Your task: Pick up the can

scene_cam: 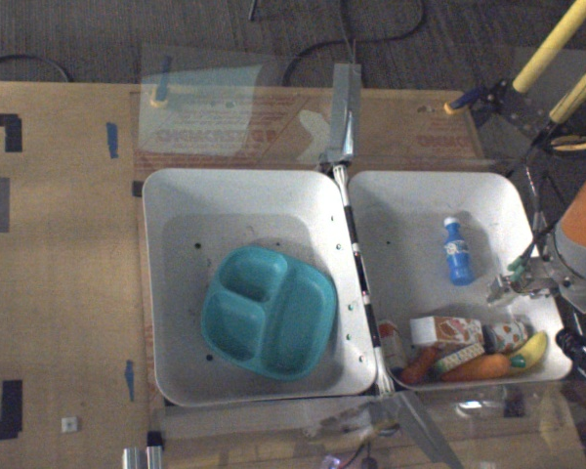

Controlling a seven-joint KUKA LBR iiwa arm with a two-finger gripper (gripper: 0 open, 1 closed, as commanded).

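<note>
Can: the small can [506,335] lies on its side in the near right corner of the right bin [410,203], packed into a row of toy food.
Neighbours: a banana [532,351] touches it on the outer side, a white carton [447,331] lies just beside it on the inner side, and a carrot [483,367] runs along the front wall below.
Gripper: the gripper [516,287] hangs at the bin's right wall, just above the can; whether it is wide or narrow cannot be told, and nothing shows between its tips.
Risk: with so little room, a descent may land on banana or carton, or pinch two things at once; a can on its side may roll from a loose grip.
Elsewhere: a blue bottle [457,251] lies apart up the bin; a teal divided tray [269,311] sits in the left bin [176,213], well clear.
</note>
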